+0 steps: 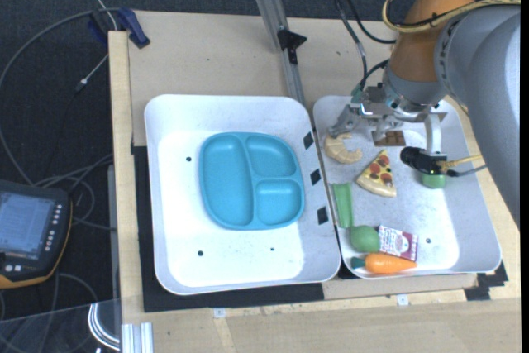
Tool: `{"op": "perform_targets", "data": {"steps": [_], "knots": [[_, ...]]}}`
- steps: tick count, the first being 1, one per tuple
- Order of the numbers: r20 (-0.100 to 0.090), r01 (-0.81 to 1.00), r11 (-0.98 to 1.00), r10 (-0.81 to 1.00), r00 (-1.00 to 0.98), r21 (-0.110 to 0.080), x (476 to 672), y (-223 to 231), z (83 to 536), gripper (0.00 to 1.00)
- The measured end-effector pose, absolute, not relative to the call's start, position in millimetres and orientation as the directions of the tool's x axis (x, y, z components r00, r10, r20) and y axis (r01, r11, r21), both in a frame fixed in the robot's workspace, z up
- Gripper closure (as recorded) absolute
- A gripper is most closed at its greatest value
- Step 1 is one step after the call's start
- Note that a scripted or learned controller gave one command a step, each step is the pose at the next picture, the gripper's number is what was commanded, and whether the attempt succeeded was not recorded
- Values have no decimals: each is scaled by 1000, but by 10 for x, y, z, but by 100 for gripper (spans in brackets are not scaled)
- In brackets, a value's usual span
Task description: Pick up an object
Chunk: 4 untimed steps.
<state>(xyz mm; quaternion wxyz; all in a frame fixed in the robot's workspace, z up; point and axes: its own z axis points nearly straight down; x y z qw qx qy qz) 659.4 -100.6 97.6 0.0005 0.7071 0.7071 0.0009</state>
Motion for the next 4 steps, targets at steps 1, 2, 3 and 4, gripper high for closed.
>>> {"op": "perform_targets", "data": {"steps": [1,2,3,4], "knots": [[0,1000,2,1000,-2,8,6612,-1001,1125,100],[0,1000,2,1000,-2,7,6578,-921,1725,100],[-1,1000,1,1000,-1,8,6570,-945,2372,100],[-1,1000,2,1000,-2,6,6579,-942,2833,100]]}}
